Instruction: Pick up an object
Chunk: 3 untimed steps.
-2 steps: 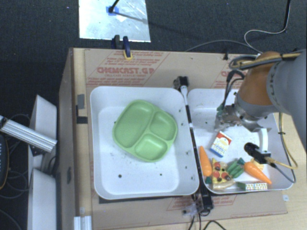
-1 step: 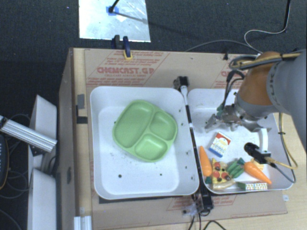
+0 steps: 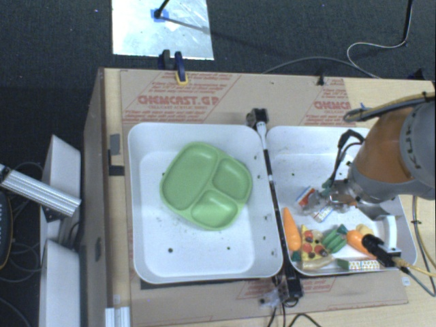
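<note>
Now jaws [image 3: 325, 199] low in right bin [image 3: 300, 142]; toys [image 3: 320, 240] crowd front edge.

You are looking at a robotics lab, a test cell and no home or kitchen. The bench [image 3: 225, 94] is topped with a brown protective sheet printed CHEMCAST GP, the sort of masking left on raw acrylic. Two shallow white bins, left [image 3: 146, 182] and right [image 3: 300, 142], sit clamped side by side on it, joined by a black bracket [image 3: 260, 119] at the far edge. The industrial arm [image 3: 395, 152] comes in at the bench's right edge, trailing loose cables [image 3: 381, 46] over dark carpet [image 3: 54, 46]. Aluminium framing [image 3: 37, 189] stands off the left edge. The food in the right bin is plastic toys [image 3: 320, 240], and a green divided plate [image 3: 206, 184] lies in the left bin.
</note>
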Tool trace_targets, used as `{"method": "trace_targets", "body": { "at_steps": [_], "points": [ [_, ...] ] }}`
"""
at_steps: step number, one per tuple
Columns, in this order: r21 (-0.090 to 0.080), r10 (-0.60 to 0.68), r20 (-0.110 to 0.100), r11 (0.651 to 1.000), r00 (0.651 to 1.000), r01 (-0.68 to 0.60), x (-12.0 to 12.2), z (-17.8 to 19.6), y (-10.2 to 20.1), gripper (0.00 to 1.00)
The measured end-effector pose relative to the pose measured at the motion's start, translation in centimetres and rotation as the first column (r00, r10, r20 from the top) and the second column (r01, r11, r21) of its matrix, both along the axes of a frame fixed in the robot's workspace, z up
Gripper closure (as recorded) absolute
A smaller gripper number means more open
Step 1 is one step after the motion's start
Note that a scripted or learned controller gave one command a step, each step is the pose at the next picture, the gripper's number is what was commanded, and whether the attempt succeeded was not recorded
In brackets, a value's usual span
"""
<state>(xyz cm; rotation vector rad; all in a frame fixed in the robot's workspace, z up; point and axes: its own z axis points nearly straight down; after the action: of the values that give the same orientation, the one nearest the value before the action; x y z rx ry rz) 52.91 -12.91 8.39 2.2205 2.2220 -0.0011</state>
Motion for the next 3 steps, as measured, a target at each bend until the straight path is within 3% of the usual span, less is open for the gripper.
{"method": "trace_targets", "body": {
  "at_steps": [1, 2, 3],
  "points": [
    [0.001, 0.004, 0.004, 1.000, 1.000, -0.004, 9.0, 0.1, 4.4, 0.00],
    [-0.001, 0.001, 0.001, 1.000, 1.000, -0.001, 4.6, 0.0, -0.6, 0.00],
    [0.001, 0.000, 0.000, 1.000, 1.000, 0.000, -1.5, 0.0, -0.5, 0.00]
  ]
}}
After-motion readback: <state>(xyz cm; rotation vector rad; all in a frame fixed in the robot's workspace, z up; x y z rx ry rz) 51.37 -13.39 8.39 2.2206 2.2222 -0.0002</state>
